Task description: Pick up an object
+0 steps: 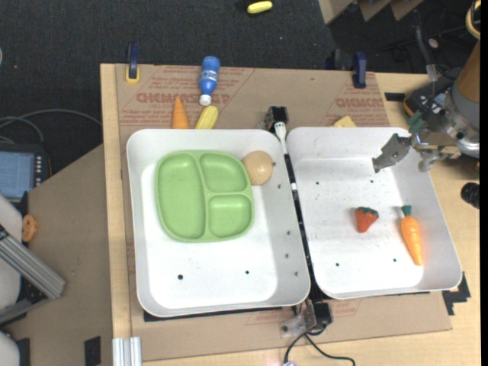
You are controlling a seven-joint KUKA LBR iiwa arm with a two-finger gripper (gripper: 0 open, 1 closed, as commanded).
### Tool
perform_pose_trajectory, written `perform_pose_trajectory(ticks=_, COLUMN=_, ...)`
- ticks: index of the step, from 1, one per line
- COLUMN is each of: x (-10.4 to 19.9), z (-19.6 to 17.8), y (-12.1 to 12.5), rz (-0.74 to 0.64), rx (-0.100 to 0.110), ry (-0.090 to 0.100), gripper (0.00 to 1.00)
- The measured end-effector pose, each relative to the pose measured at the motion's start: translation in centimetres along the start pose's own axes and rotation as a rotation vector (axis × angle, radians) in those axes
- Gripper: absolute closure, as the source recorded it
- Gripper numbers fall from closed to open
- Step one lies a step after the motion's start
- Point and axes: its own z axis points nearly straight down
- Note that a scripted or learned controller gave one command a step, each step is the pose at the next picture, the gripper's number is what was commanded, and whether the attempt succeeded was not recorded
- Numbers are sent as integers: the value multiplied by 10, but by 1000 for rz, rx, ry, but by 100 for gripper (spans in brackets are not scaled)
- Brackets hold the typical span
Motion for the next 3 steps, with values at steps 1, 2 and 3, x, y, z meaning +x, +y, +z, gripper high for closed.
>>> perform_pose_trajectory(ticks=1, x=-18, z=189, y=10, rz=1, rx=13, ry=3, gripper=0)
perform_pose_trajectory(ticks=2, x=-18, z=169, y=13, rz=2, rx=-3, ry=-1, gripper=100)
perform_pose_trajectory(ticks=3, x=-19, z=159, y=14, rz=3, rx=-6, ry=-3, gripper=100)
